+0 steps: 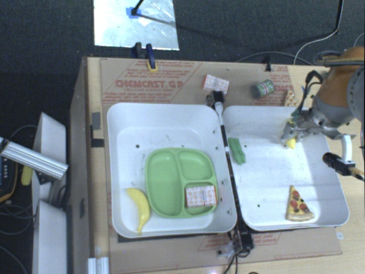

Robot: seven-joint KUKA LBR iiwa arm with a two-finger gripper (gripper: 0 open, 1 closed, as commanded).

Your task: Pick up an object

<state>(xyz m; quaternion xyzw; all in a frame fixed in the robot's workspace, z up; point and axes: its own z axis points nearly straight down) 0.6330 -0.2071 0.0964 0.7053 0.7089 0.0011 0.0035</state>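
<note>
My gripper is low over the far right part of the right bin. A small yellow object lies right at its tip, touching or nearly touching it. A green oblong object rests by the right bin's left wall. A pizza slice toy sits near that bin's front right corner. In the left bin, a banana lies beside a green divided plate, which carries a red-and-white packet.
On the cardboard behind the bins are a small can and a white packet. A blue and yellow clamp grips the bench's far edge. The arm's grey body stands over the right bin's far right corner.
</note>
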